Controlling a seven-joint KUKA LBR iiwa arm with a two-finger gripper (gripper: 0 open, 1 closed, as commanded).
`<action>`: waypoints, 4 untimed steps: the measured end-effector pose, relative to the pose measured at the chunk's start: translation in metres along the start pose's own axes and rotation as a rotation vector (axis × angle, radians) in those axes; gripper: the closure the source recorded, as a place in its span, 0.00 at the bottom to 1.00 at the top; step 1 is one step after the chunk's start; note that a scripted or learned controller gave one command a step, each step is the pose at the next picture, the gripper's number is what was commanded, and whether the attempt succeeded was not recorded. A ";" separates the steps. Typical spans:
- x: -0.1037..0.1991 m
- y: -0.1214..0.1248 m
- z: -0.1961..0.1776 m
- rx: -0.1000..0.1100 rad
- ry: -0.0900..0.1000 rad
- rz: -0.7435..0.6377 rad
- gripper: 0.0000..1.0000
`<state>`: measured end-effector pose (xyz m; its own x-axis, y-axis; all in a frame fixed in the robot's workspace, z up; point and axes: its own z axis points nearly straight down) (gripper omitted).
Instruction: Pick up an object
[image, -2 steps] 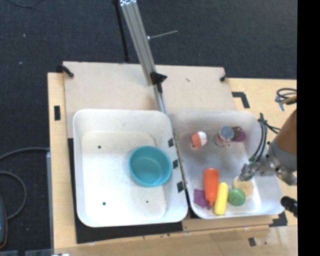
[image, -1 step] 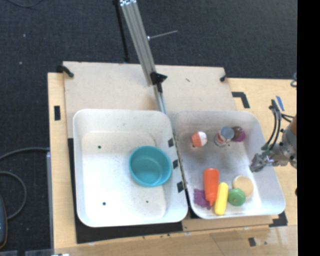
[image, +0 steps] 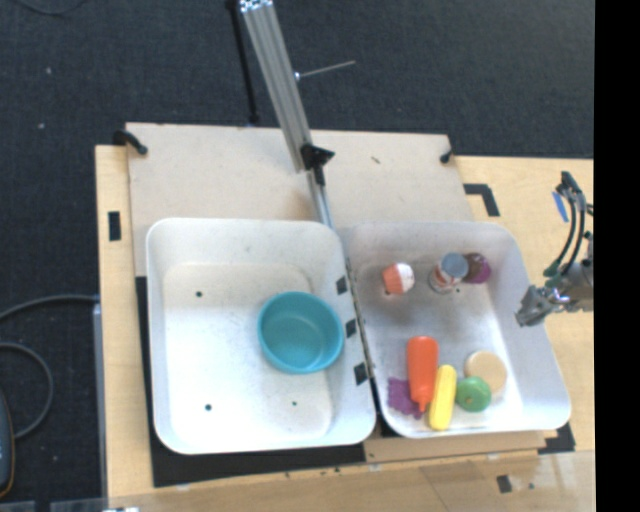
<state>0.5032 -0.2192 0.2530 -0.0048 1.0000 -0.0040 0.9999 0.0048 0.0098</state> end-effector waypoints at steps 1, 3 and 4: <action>-0.001 0.002 -0.016 0.005 0.002 0.000 1.00; 0.088 0.030 0.000 0.010 0.003 0.000 1.00; 0.136 0.055 -0.007 0.007 0.005 -0.004 1.00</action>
<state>0.5572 -0.0831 0.2602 -0.0083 1.0000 0.0011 1.0000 0.0083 0.0029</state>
